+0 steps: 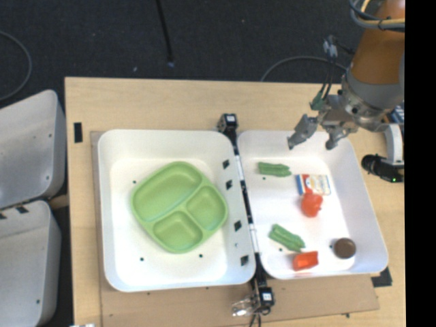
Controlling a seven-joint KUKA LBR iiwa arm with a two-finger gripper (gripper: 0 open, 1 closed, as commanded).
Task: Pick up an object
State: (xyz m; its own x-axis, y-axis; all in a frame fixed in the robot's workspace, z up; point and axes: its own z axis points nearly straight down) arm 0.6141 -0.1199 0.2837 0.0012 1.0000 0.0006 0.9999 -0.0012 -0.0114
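My gripper hangs open above the far edge of the right bin, its two grey fingers spread apart with nothing between them. Below it in that bin lie a green pod, a small white and blue carton, a red-orange piece, a second green pod, an orange block and a brown round piece. The nearest thing to the gripper is the upper green pod, a little to its near left.
The left bin holds a green divided plate with three compartments. A raised divider with black clips runs between the bins. Cables trail on the dark floor beyond the wooden bench.
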